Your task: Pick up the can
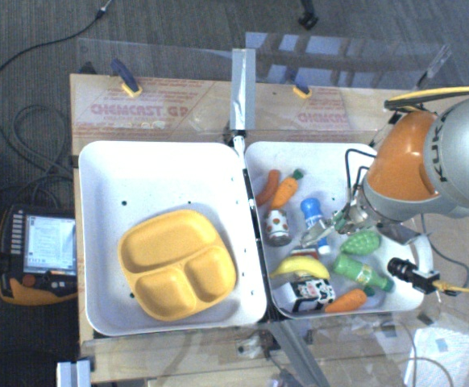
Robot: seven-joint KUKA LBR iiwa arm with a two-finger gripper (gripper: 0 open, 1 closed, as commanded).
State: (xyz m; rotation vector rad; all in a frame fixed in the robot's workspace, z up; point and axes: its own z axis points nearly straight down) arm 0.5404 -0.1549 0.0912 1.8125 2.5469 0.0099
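Reaching in from the right, the grey arm with its orange band [402, 168] hangs over the right bin [255, 168], and the claw [331, 226] sits low among the clutter there, right beside a blue-and-white bottle [312, 214]. From here I can't tell whether the claw is open or closed; the metal bits blur together. The can [278, 225] stands toward the left side of that bin, close to the wall between the two bins, apart from the claw with nothing around it. Above the can lie two carrots [276, 187], side by side and slanted. Below it, a banana [300, 264] curves over a dark carton [311, 291], and another carrot [346, 301] lies along the bin's near edge. A green bottle [362, 272] and a bumpy green fruit [360, 242] rest under the arm. In the left bin [105, 176] a yellow divided tray [178, 262] lies tilted, near the tabletop's front.
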